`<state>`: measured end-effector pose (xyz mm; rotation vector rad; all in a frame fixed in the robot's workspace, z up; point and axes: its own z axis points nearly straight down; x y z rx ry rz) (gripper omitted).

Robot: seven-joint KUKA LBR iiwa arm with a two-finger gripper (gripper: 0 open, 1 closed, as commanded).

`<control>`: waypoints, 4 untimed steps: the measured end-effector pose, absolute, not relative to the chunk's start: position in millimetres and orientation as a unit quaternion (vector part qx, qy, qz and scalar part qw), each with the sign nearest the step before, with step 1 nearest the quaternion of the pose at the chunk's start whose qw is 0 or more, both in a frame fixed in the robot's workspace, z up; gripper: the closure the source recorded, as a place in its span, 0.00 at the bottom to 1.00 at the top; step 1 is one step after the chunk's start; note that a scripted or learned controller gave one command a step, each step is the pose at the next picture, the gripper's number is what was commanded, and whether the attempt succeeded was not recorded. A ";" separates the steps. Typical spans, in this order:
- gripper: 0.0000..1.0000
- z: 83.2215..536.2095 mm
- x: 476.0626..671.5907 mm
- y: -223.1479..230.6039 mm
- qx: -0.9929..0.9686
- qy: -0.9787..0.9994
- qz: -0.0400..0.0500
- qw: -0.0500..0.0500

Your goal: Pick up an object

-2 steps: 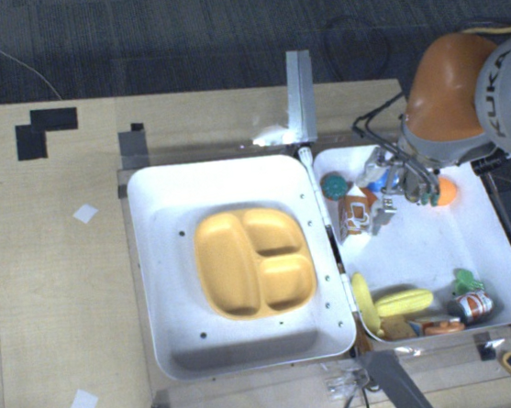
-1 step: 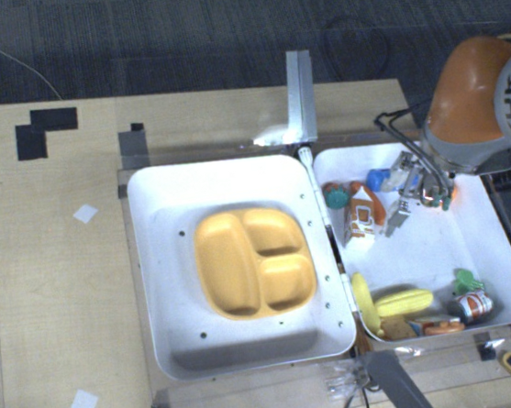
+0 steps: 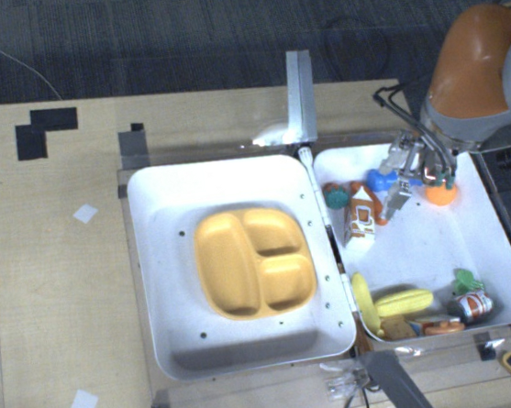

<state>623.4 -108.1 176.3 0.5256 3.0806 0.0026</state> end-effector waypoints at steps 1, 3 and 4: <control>0.00 118.7 627.2 -96.2 0.190 0.982 0.002 0.021; 1.00 107.6 629.2 -150.6 0.254 0.967 0.001 0.011; 1.00 138.5 648.7 -207.2 0.253 0.967 0.000 0.007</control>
